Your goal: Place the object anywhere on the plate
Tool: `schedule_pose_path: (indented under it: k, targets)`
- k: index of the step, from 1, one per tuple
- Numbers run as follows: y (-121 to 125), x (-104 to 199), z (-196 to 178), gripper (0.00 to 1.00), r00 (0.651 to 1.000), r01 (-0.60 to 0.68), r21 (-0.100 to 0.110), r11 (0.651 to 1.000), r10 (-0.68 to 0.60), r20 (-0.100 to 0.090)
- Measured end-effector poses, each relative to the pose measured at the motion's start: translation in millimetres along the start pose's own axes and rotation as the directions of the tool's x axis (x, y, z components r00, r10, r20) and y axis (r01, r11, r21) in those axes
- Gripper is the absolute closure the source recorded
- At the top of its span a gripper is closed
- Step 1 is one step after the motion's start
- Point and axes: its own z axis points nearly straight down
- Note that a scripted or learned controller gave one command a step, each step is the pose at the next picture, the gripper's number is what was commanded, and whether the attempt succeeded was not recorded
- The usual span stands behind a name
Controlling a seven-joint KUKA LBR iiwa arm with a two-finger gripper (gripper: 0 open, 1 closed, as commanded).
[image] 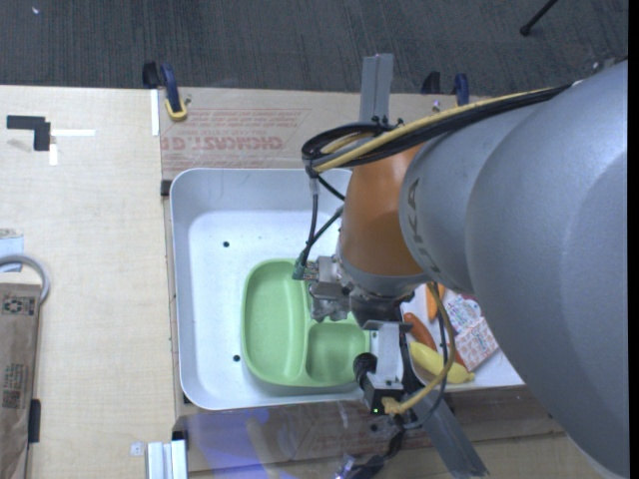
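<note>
Plate (275,317) | visible part is seen bare | gripper (329,302) is held over plate's right half, grip state cannot be told | banana (439,362) is seen right of plate | placement judged pending

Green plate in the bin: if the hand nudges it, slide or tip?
Probably slides: the plate sits flat on the smooth white bin floor. Tipping looks unlikely, as it is wide and shallow. Likely rigid, light moulded plastic.

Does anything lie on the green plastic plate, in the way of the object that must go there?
Nothing visible does: both compartments of the green plastic divided plate look bare. The gripper hangs over the plate's right side and hides that part.
</note>
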Motion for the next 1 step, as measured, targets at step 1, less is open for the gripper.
schedule_pose_path:
  k: [1]
  targets:
    - [0.1, 0.0, -0.1, 0.0, 1.0, 0.0, 0.0, 1.0, 0.0, 0.0]
